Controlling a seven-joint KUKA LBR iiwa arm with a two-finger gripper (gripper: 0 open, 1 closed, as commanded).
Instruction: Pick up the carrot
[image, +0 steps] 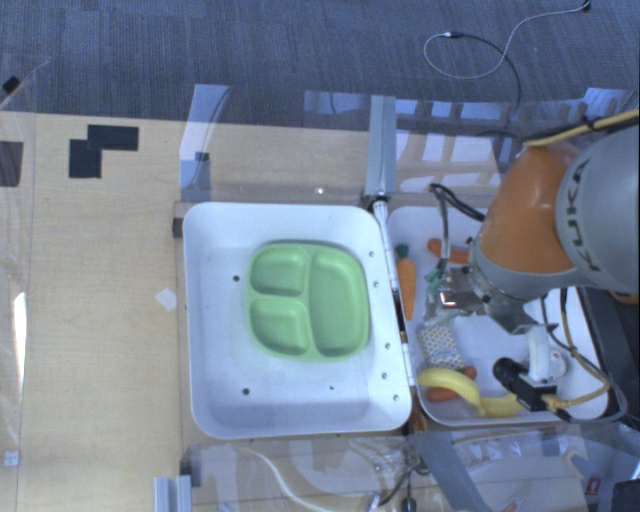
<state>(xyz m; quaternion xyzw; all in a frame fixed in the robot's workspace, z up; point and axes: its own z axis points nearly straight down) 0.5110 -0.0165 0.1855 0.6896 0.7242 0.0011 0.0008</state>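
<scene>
The carrot (406, 284) is a short orange root lying lengthwise against the left wall of the right bin (398, 232). My gripper (443, 291) hangs low over that bin, a little to the right of the carrot, under the grey and orange wrist that covers much of the bin. Nothing shows as held in it.
A yellow banana (462, 389) lies at the right bin's front, with a speckled packet (440, 345) just behind it. Small red-orange items (434, 245) sit near the back. The left bin (215, 330) holds a green divided plate (306, 300). Cables hang off the arm at right.
</scene>
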